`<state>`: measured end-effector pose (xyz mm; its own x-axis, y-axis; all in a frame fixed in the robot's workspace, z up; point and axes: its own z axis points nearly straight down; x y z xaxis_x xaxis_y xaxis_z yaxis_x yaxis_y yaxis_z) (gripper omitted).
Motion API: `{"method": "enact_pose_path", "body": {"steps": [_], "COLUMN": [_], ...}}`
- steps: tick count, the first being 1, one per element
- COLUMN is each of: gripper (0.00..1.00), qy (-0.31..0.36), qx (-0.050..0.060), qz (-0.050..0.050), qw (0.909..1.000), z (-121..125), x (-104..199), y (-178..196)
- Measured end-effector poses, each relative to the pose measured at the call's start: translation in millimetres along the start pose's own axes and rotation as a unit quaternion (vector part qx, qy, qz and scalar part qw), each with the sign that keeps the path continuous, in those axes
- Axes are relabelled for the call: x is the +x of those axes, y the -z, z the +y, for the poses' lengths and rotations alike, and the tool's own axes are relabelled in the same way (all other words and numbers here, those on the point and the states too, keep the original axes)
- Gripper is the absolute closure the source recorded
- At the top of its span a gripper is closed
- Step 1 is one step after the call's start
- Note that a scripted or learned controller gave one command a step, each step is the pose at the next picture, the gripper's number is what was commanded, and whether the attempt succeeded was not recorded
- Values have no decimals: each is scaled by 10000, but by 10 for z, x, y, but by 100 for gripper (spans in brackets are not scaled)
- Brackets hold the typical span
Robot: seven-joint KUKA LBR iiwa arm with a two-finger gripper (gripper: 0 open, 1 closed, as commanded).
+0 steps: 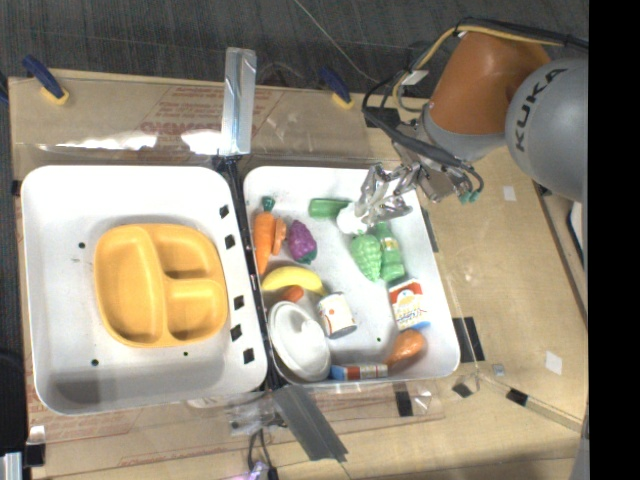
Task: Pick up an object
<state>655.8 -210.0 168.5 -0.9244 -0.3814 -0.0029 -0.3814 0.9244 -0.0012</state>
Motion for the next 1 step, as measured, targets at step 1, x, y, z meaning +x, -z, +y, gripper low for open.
{"method": "enact_pose_path", "body": {"steps": [1], "gripper": [100], "qy": [4174], "qx": [3], "qz": [-11], "qw": [9087], "z": [41], "x": [-47], "y": [120]}}
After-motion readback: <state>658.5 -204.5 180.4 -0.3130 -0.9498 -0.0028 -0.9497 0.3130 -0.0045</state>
